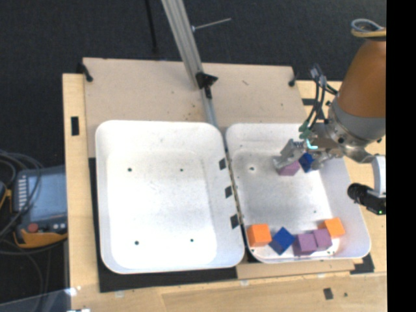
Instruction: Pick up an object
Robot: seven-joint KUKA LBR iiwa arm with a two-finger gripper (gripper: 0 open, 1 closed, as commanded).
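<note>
My gripper [296, 156] hangs over the upper part of the right bin [273, 197], reaching in from the right under the orange-banded wrist. A small purple block [288, 168] lies directly beneath its tip, and a blue block [307, 163] sits just to the right, partly hidden by the gripper body. Whether either block is touched or held cannot be made out. Along the bin's near edge stands a row of blocks: orange [259, 234], blue [282, 240], two purple [304, 244] [322, 239], and another orange [335, 227].
The left bin [162, 194] lies beside the right one, with a ridge between them. A slanted metal rail [185, 38] rises behind the bins. Cables run along the arm at the upper right.
</note>
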